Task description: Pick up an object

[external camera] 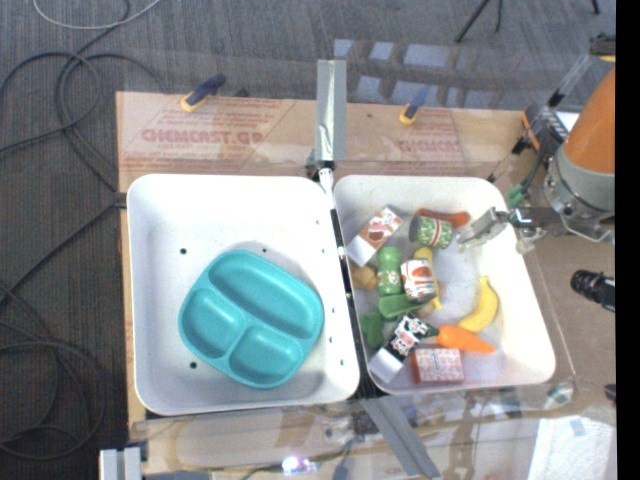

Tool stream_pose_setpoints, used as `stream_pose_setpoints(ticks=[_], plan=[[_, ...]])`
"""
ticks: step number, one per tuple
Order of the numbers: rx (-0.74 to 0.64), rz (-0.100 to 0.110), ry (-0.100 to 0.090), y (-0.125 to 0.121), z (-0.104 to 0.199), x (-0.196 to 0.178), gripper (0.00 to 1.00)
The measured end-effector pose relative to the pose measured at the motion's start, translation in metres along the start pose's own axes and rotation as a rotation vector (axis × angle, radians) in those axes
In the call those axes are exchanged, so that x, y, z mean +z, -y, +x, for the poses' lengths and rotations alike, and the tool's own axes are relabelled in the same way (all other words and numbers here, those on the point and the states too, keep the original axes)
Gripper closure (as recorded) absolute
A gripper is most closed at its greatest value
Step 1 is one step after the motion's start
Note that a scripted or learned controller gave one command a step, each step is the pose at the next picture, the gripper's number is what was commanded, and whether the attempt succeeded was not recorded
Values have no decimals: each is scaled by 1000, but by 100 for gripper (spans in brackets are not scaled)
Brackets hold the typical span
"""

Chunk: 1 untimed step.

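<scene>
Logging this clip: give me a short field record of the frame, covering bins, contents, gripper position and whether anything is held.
left bin: holds a teal divided plate
right bin: cluttered with toy food
named items: banana, carrot, green can, red box
gripper: over the right bin's upper right part, near the green can
held: nothing seen between the fingers
arm: enters from the right, orange band visible
task state: no object lifted yet

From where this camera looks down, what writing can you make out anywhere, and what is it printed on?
"CHEMCAST" in faded red on the brown board behind the bins; the letters after it are unclear.
A similar red print at the board's right, too faint to read.
Labels on the small packages in the right bin: too blurred.
</scene>
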<state>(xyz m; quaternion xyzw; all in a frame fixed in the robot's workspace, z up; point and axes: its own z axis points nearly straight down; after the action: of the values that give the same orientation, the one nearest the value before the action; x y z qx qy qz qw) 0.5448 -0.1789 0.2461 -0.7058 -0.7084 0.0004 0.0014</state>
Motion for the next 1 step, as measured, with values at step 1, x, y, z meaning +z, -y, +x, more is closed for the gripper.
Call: stream_pose_setpoints(ticks=[1], plan=[[324, 2, 1, 37, 12, 102, 0]])
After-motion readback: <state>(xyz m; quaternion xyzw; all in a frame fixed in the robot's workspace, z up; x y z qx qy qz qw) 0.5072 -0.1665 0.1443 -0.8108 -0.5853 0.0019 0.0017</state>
